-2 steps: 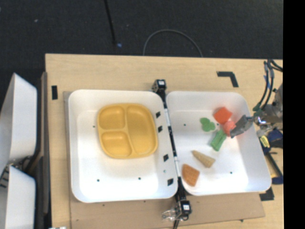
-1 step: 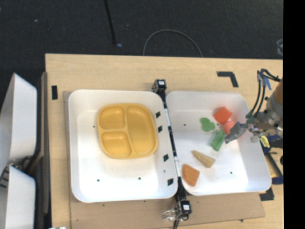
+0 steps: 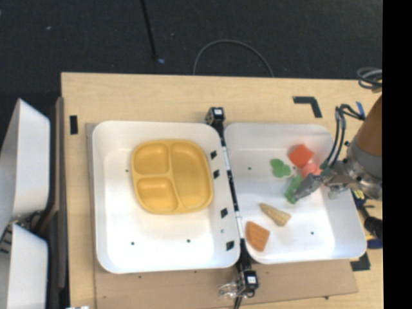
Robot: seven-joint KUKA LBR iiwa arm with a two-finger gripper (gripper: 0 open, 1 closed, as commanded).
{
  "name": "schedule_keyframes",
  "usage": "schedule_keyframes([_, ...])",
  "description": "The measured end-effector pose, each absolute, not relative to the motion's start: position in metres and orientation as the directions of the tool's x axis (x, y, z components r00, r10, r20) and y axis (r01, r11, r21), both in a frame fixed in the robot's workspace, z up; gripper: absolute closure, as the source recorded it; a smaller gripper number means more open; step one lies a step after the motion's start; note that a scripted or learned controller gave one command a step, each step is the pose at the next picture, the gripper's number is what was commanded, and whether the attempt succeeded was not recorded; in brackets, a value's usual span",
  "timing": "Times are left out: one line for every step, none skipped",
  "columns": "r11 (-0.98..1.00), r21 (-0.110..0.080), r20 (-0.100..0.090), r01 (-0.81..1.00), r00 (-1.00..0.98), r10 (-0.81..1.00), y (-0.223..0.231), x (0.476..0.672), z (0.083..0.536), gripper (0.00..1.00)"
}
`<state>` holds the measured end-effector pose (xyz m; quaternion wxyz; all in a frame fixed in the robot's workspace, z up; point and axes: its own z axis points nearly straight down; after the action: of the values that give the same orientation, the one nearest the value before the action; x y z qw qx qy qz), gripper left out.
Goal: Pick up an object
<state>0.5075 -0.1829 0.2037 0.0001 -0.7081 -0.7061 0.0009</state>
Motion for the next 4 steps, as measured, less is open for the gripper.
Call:
schedule_keyframes([-0.001, -0.004, -0.001, 1.0, 0.001, 1.0, -0.19, 0.503, 0.143, 0.0])
schedule_keyframes([-0.004, 0.005, -0.002, 1.0, 0.004, 1.0, -0.19, 0.505, 0.158, 1.0])
schedule_keyframes([0.003, 0.006, -0.003, 1.0, -0.003, 1.0, -0.19, 0.499, 0.218, 1.0])
schedule_keyframes([-0.001, 0.0, -0.002, 1.0, 0.001, 1.0, -0.192, 0.5, 0.207, 1.0])
